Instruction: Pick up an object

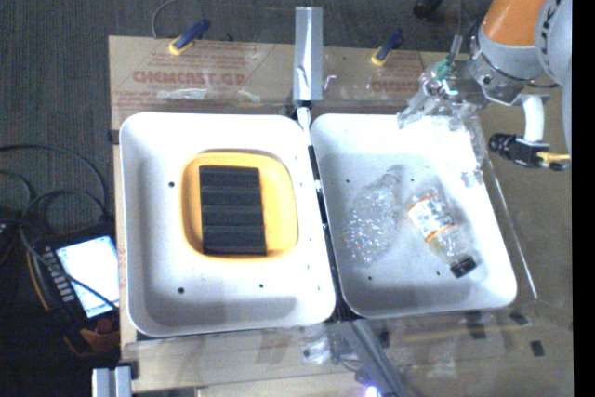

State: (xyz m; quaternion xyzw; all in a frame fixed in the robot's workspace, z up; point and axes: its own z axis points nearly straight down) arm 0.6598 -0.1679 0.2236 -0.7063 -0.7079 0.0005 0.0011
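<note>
In the right bin [414,293] lies a clear plastic bottle [435,220] with a white and orange label and a black cap, its cap pointing toward the front right corner. Beside it on the left is a crumpled clear plastic piece [372,217]. The left bin [149,237] holds a yellow block with a black ribbed top [237,205]. My gripper [439,99] hangs over the back edge of the right bin, well behind the bottle. Nothing shows in it.
The bins sit on a cardboard sheet [186,79] held by two blue clamps [189,35] at the back. A grey post [308,51] stands between the bins at the rear. Off the bench to the left lies a tablet [84,270] with cables.
</note>
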